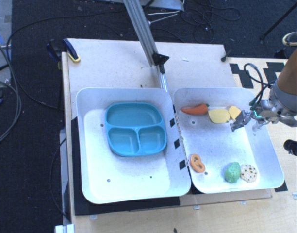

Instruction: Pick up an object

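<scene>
The right bin (265,152) holds an orange carrot (194,109), a pale yellow rounded piece (219,115) and a yellow wedge (234,112) along its far side. Near the front lie an orange pretzel (197,163), a green lumpy piece (232,172) and a speckled cookie (248,173). My gripper (246,121) hangs over the bin's right part, just right of the yellow wedge, with its fingers spread and nothing between them.
A blue divided plate (136,128) sits in the left bin (90,178). A slanted metal pole (141,25) comes down to the far edge between the bins. Cables lie on the dark floor around the bench.
</scene>
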Robot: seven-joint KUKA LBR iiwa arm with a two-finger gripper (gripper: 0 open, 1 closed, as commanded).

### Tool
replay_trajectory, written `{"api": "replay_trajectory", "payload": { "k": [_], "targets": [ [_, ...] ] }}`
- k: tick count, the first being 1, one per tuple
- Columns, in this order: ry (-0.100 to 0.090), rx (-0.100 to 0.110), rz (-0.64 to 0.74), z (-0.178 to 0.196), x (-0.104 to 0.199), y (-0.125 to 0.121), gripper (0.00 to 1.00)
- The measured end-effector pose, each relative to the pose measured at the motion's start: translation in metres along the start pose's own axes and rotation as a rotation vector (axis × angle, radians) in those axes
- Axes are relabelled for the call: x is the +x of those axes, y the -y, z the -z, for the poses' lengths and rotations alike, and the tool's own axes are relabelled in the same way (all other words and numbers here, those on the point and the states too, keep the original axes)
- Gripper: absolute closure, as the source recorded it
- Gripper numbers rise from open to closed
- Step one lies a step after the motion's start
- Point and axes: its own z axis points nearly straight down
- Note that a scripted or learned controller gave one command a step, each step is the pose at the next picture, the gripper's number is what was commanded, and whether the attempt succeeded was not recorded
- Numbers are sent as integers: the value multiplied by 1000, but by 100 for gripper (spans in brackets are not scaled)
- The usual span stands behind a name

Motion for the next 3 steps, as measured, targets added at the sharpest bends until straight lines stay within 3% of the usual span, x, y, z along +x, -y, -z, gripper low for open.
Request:
{"api": "replay_trajectory", "payload": {
  "k": [1, 3],
  "targets": [
    [1, -4, 1, 2, 0, -1, 0],
    [1, -5, 0, -105, -1, 7, 0]
  ]
}}
